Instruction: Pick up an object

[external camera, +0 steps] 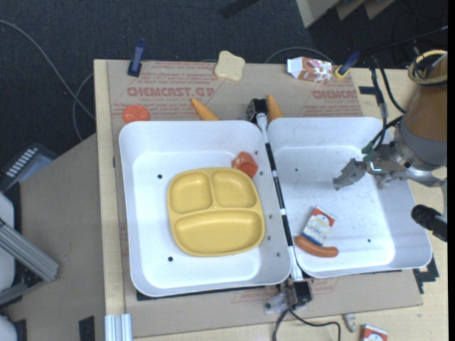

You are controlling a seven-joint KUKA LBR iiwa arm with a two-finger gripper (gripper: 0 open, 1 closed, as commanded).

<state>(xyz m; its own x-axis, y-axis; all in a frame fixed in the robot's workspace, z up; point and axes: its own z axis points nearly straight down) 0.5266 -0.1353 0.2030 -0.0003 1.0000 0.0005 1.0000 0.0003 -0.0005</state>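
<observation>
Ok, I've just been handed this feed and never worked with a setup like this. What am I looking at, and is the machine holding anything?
This is one fixed camera above a bench, looking down at a slant. The grey machine with the orange band at the right is a robot arm; its gripper is the two-finger claw at its tip, hanging over the right bin. I see nothing between its fingers, so it holds nothing yet.

Two shallow white bins sit side by side. The left bin holds a yellow divided plate and a small red toy beside the plate's far corner. The right bin holds a small carton and a toy hot dog, both near its front. More toy food lies on the board behind the bins.
</observation>
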